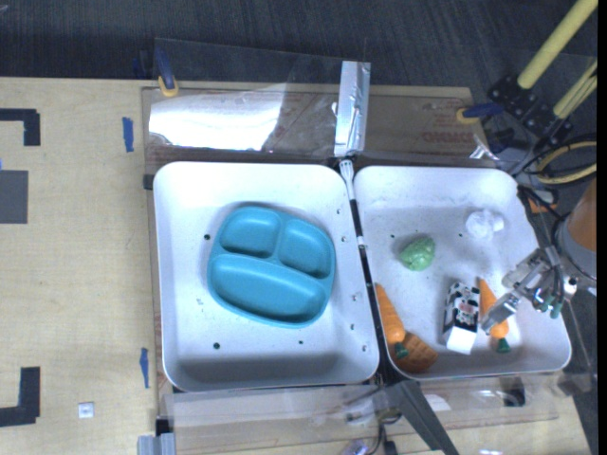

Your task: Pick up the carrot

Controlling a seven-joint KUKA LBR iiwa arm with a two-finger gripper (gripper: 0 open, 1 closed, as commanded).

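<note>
Two carrots lie in the right bin (545,349). A large orange carrot (389,318) rests along the bin's left wall, its green top toward the front. A smaller carrot (487,299) lies near the right side beside a black-and-white box (462,309), with its green end (502,345) toward the front. My gripper (505,301) reaches in from the right and hangs low over the smaller carrot. It is open, with one fingertip (495,324) crossing the carrot's lower part and the other fingertip (518,277) to the carrot's right. Nothing is lifted.
A green lumpy item (417,252) and a white crumpled item (486,223) sit toward the back of the right bin. A brown piece (424,354) lies by the large carrot's top. The left bin (175,254) holds a blue divided plate (272,263). Cables and a yellow pole stand at the far right.
</note>
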